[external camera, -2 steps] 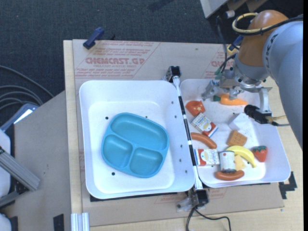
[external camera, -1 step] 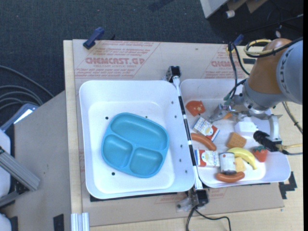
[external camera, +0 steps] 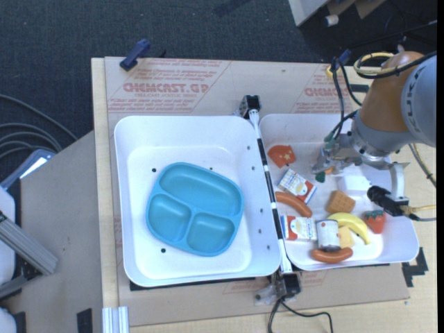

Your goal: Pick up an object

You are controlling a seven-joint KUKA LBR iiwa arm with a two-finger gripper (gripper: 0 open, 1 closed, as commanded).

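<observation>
"CHEMCAST GP" in red on cardboard sheet (external camera: 166, 85), fine print unreadable

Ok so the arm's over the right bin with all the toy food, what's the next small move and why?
Probably a short drop straight down. The pincer hangs above a bare patch of the right bin, with no item under it that I can see held. The orange wedge lies to its left and the brown cracker just below in the picture, so a small shift toward either may be needed first.

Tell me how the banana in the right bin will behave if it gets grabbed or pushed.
The banana looks like a smooth, curved toy, so it may slip between fingers and pivot rather than roll. It touches the can and other pieces, so a push would likely shove those too.
</observation>
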